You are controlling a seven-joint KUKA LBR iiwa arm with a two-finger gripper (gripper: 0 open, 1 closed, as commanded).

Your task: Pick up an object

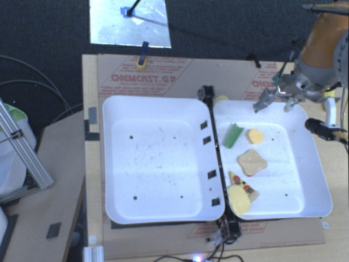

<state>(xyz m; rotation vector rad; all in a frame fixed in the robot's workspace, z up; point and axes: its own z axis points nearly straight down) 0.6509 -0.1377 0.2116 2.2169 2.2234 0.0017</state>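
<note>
My gripper [275,102] hangs above the far edge of the right bin [305,162], fingers spread open with nothing between them. Below it in that bin lie a green strip [233,136], a small yellow chunk [256,136], a tan slice of toast [252,162], a pizza slice [244,185] and a pale yellow round piece [239,200]. The green strip and the yellow chunk are the nearest to the gripper, a little toward the camera and to its left.
The left bin [158,157] lies beside the right one, joined by a black clipped divider [214,146]. A small yellowish thing [221,99] sits just past the right bin's far rim. A shiny metal sheet [130,15] lies beyond the bench.
</note>
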